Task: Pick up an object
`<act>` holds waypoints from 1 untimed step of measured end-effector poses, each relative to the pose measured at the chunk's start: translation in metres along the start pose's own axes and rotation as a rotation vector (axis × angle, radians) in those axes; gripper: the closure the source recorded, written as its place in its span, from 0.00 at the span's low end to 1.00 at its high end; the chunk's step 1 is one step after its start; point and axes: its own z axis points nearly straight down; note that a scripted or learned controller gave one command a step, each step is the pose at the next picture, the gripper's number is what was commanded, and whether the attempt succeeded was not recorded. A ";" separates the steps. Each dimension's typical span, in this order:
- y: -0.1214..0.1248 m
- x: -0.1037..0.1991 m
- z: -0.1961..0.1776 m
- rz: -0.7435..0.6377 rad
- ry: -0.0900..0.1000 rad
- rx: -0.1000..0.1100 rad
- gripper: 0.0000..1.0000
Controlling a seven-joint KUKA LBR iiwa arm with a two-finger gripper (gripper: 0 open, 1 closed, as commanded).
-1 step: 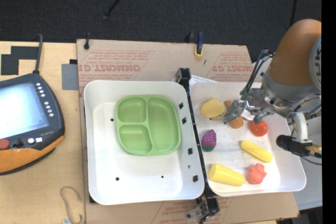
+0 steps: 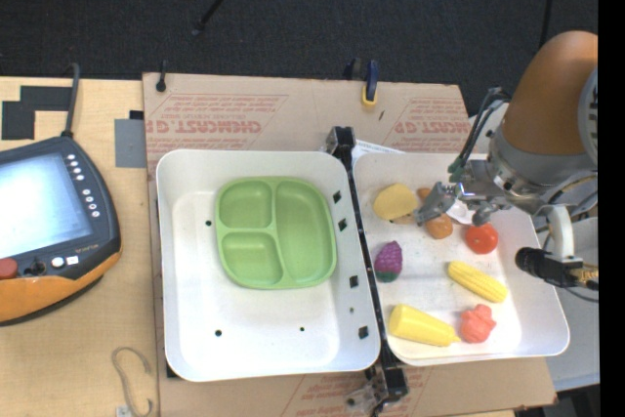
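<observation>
Green tray [image 2: 276, 232] in L bin [image 2: 186, 308]; toy food R.

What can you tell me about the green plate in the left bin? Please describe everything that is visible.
The green plate is light green, looks like smooth plastic, and has rounded corners. Raised ridges divide it into three compartments: two on its left side, one longer on its right. It lies flat, right side up and a little turned, on the floor of the left bin, toward the bin's back. Nothing lies in it, and only the bin touches it.
</observation>
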 end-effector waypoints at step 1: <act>0.009 0.003 0.052 -0.001 0.001 0.005 0.00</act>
